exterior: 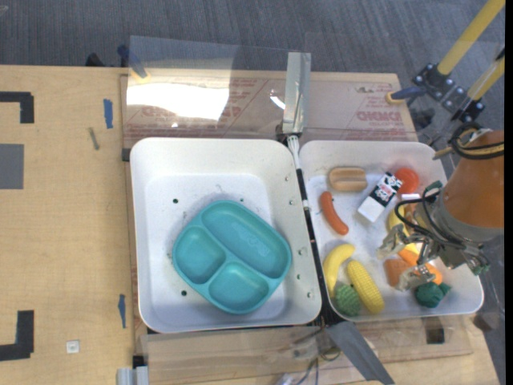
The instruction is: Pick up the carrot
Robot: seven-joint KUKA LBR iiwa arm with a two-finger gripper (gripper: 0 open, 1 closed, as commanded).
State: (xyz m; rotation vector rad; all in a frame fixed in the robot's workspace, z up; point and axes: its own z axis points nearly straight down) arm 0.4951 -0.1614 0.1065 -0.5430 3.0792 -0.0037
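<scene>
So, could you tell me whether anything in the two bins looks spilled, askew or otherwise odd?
Nothing stands out. The teal plate sits flat in the left bin; the toy foods lie loose in the right bin, where the gripper works.

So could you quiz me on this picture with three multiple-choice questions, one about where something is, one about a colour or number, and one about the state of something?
1. Where does the teal divided plate lie?
A. in the left bin
B. in the right bin
C. on the wooden bench outside the bins

2. How many compartments does that plate have?
A. two
B. three
C. five

3. How does the milk carton in the right bin stand?
A. upright on its base
B. lying tipped on its side
C. stacked on top of the banana

Answers:
1 A, the plate sits on the floor of the left bin.
2 B, one long section and two smaller ones show.
3 B, its long side rests on the bin floor beside the hot dog bun, apart from the banana.
</scene>
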